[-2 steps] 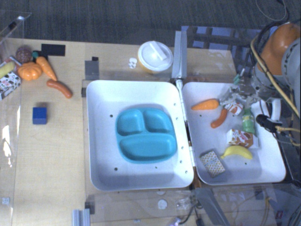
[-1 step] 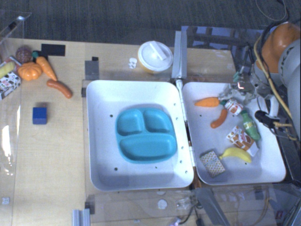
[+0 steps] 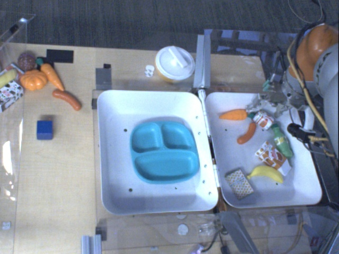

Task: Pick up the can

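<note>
Carefully: lower the claw [image 3: 267, 103], finger state impossible to tell, straight onto the can [image 3: 263, 120] lying just beneath it, avoiding the carrot [image 3: 233, 115] beside and sausage [image 3: 246, 133] below.

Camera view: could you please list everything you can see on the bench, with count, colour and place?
bins: 2, white, side by side mid-bench
divided tray: 1, blue, in the left bin
carrot: 1, orange, right bin, top
can: 1, red and white, right bin, just below the claw
sausage: 1, orange-red, right bin
bottle: 1, green, right bin
packet: 1, red and white, right bin
banana: 1, yellow, right bin
patterned box: 1, grey, right bin, bottom
lidded tub: 1, white and yellow, behind the bins
cube: 1, blue, bench left
toy foods: several, mostly orange, far left
claw: 1, grey, over the right bin's top
arm: 1, grey and orange, right
</note>
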